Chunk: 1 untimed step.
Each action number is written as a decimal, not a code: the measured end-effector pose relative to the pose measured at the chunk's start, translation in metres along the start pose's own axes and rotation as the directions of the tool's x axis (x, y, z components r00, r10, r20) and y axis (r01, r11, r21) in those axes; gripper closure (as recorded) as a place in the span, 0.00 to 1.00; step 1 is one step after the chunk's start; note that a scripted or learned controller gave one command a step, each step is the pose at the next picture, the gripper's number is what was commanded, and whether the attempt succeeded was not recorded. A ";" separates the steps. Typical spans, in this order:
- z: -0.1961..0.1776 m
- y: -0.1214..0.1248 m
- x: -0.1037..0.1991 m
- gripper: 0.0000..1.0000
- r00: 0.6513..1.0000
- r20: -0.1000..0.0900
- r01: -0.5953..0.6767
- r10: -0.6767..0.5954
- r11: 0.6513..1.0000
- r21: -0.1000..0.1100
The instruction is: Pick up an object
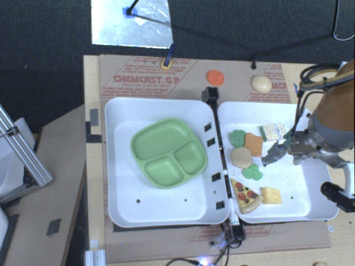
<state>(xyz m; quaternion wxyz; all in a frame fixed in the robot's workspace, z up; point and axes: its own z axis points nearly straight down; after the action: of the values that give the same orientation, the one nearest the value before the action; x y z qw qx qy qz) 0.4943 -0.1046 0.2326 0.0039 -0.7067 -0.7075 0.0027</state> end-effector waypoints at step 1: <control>-0.005 0.002 0.000 0.00 1.000 0.002 0.003 -0.003 1.000 -0.011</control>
<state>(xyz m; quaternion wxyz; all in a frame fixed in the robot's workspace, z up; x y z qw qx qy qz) 0.4966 -0.1045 0.2377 -0.0006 -0.7059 -0.7084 -0.0007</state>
